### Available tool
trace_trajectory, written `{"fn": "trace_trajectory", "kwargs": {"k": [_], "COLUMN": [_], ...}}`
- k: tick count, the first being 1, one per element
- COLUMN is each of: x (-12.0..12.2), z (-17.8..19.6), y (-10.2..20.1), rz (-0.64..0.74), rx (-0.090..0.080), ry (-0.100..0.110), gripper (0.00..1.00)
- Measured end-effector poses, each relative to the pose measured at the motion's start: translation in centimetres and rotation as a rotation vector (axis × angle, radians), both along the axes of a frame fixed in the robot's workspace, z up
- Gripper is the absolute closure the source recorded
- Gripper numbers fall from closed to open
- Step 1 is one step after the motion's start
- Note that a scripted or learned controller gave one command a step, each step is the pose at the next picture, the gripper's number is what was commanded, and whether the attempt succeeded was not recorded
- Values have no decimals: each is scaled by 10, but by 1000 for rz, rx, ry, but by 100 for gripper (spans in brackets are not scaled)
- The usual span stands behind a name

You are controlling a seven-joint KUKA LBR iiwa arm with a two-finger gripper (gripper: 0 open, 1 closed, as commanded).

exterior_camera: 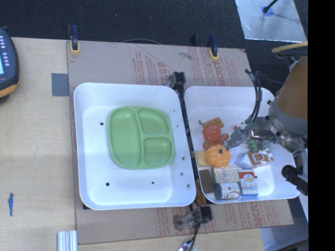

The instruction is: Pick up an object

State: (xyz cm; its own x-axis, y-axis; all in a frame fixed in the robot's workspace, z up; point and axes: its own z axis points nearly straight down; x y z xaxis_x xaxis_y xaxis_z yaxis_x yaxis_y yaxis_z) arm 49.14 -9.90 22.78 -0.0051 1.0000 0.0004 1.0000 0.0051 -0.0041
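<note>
The right bin [225, 92] holds several small items. An orange toy pumpkin [218, 156] sits near its left wall, with a red toy vegetable [212, 134] and a brown-orange piece [212, 123] just behind it. A patterned box [226, 174], a small can [226, 192] and a little carton [248, 183] lie toward the front. A red-and-white packet [260, 157] rests right of the middle. My gripper [238, 138] is low over the bin's middle, just right of the red vegetable and above the pumpkin. I see nothing held in it.
The left bin [94, 192] carries a green divided plate [140, 137]. A dark divider rail [184, 124] runs between the bins. The arm's grey body [290, 109] and a black cable [256, 98] crowd the right bin's far right side.
</note>
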Motion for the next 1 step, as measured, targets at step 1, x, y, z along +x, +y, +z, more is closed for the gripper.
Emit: {"fn": "trace_trajectory", "kwargs": {"k": [1], "x": [38], "z": [-143], "y": [-14], "rz": [1], "rx": [-1], "ry": [3], "gripper": [0]}}
